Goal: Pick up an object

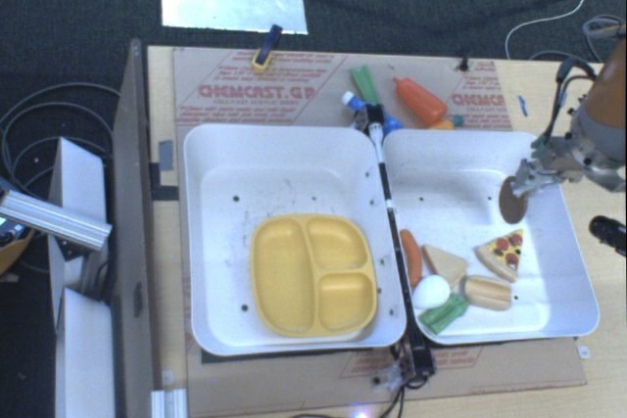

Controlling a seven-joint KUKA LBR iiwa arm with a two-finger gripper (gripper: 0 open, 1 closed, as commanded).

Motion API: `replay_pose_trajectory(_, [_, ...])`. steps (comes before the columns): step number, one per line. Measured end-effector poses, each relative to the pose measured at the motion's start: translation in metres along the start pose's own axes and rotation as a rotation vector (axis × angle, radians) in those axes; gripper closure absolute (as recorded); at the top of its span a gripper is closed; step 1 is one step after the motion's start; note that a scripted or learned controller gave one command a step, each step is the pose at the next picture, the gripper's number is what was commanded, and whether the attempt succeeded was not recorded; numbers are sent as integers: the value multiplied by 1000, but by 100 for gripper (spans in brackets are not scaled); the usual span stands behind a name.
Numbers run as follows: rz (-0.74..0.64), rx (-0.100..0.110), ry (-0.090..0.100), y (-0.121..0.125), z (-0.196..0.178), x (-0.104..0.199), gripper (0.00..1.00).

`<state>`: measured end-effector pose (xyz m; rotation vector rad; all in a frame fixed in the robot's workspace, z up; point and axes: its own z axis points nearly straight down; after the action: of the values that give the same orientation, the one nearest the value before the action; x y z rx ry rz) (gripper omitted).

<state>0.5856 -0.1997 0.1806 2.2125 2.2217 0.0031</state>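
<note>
Gripper is low over the right bin, near its far right wall. A brown disc sits directly at the tip. Whether the gripper is closed on the disc, or open above it, cannot be told, because the wrist covers the contact area.

Candidate objects: the disc, plus a cluster toward the near side of the same bin. The cluster comprises a pizza slice, roll, sandwich wedge, egg, green piece and sausage. The left bin holds a yellow tray.

Risks, as judged:
- The disc looks thin and flat. A grasp from above may slide off its edge or pinch nothing.
- The disc is close to the bin wall, so a jaw may strike the wall or push the disc against it.
- If the disc is held by its rim alone, it may pivot and drop on the lift.
- In the cluster, the egg, green piece and wedge touch one another. A grasp there may nudge neighbours or take two items at once. The egg is round and likely to roll.

Obscured or unclear:
- The arm is cut off at the right edge.
- The disc's upper part is hidden under the gripper, so I cannot tell whether it rests on the floor or is lifted.
- Identity of the green piece is uncertain.
</note>
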Motion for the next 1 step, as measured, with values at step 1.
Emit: replay_pose_trajectory(1, [-5,1,4,12,-12,47,100])
